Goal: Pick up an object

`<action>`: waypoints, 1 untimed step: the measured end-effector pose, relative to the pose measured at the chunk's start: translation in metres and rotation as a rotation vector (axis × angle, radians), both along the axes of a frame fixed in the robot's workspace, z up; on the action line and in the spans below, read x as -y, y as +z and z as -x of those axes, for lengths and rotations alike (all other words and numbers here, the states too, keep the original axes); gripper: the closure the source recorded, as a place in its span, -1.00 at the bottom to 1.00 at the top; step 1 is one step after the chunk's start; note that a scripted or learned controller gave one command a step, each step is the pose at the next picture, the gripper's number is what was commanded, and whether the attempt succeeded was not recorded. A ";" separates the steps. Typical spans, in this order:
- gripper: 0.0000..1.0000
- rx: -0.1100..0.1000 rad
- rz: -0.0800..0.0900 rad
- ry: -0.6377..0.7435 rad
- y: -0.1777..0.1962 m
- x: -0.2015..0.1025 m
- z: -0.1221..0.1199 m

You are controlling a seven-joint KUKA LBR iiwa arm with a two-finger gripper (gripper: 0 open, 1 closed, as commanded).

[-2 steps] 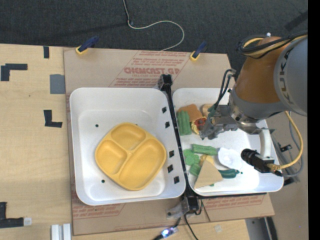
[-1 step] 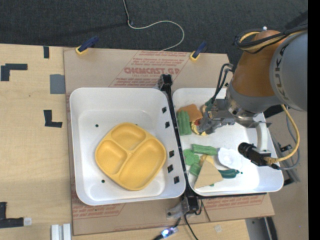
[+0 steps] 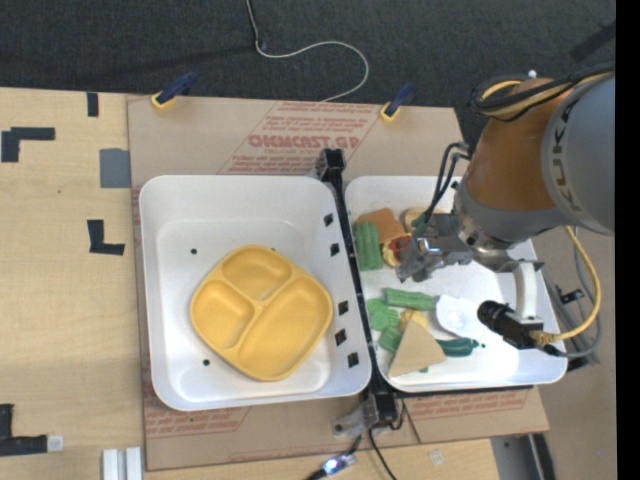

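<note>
Objects for picking lie heaped in the right bin (image 3: 545, 373), which serves here as the landmark: a green ridged piece (image 3: 368, 245) stands against its left wall, a long green piece (image 3: 409, 298) lies near its middle, a tan wedge (image 3: 417, 348) rests toward its front edge, and a white piece (image 3: 452, 315) sits just right of the wedge's tip. Something brown and red (image 3: 385, 225) lies toward the bin's back, partly hidden by the arm. They are piled loosely, probably so that a program can try grasps at random.

The gripper (image 3: 413, 255) hangs low over the back-middle of that bin, just above the long green piece and beside the red item. Its tip is dark and small against the clutter, so I cannot tell whether it is released or clenched, nor whether anything is caught in it. The arm (image 3: 520, 168) bends in over the bin's right rim, which would suit a downward reach.

Left of that bin, the other bin (image 3: 160, 228) holds only a yellow divided plate (image 3: 262, 311), lying flat near its middle, well apart from the gripper.
</note>
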State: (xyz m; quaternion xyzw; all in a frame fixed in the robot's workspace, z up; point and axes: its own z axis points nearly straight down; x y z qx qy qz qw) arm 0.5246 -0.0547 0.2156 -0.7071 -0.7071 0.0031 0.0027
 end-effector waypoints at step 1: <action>1.00 0.002 0.000 0.001 -0.003 -0.003 -0.004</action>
